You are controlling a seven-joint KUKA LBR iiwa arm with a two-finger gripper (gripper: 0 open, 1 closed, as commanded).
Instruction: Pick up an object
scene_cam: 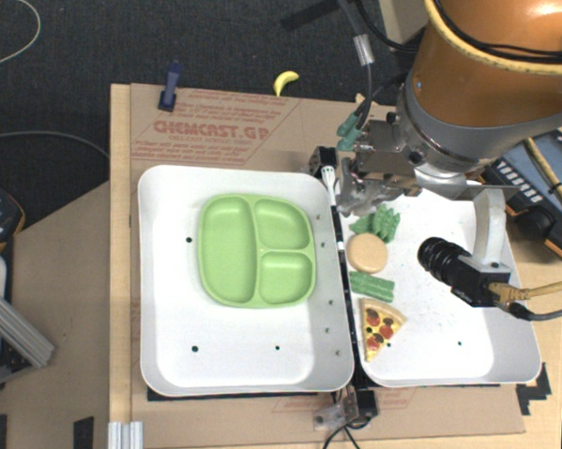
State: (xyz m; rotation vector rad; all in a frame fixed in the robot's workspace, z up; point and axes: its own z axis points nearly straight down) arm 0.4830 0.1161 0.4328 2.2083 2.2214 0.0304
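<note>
The tool (pixel 365 190) hovers low over the right bin's (pixel 499 366) upper-left corner, just above a green toy (pixel 385 222) (its grip state I cannot tell). Approach step, I judge; next, descend squarely onto the toy.

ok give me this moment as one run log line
arm: over right bin far-left corner | hand: low beside green toy | nothing seen held | divided plate: left bin
</note>
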